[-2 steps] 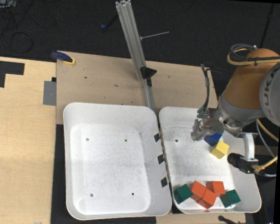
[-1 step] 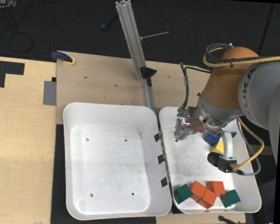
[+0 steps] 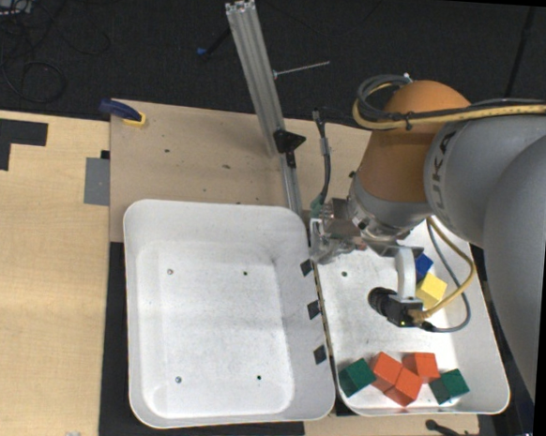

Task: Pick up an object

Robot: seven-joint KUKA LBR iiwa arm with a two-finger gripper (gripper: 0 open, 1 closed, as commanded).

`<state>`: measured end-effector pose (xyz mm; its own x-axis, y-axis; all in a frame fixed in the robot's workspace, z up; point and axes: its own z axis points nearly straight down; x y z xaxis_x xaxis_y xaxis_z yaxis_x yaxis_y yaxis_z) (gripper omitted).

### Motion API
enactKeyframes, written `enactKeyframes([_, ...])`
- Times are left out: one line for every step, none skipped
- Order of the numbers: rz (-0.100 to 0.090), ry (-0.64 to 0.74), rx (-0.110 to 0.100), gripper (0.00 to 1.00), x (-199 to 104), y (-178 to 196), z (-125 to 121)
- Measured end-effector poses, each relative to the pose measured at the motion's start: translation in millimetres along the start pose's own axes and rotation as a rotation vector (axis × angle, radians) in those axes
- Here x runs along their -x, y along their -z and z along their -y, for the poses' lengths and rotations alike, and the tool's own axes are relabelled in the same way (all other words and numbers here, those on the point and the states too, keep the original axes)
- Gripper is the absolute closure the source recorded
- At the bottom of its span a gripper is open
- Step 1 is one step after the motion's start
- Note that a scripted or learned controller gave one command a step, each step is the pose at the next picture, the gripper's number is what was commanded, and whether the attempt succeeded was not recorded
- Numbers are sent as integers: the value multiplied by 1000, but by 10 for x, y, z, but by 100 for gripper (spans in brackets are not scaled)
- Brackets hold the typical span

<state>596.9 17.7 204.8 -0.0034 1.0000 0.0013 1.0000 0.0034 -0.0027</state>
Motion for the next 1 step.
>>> enactKeyframes([1,0,2,100,-508,183,-41])
